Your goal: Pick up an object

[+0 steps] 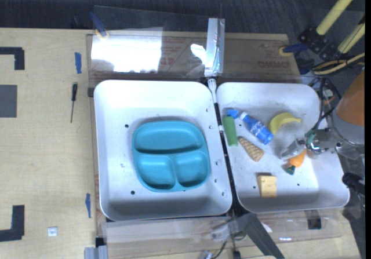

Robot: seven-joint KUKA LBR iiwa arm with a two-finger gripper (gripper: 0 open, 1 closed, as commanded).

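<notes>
My gripper [294,149] hangs low over the right part of the right bin [330,194], reaching in from the right edge. A small orange piece [295,161] lies directly beneath it, touching or nearly touching its tip. A yellow banana [283,120] lies just up and left of the gripper. Further left are a blue and white tube [253,126], a green stick [231,131] along the bin's left wall, and a tan waffle cone [251,148]. A yellow block [267,185] sits near the front of the bin.
The left bin [110,136] holds a blue divided plate [171,154]. A clear plastic panel [151,49] and a metal post [214,46] stand behind the bins. Cables and yellow bars [342,3] crowd the upper right. The arm's orange band [355,104] is at the right edge.
</notes>
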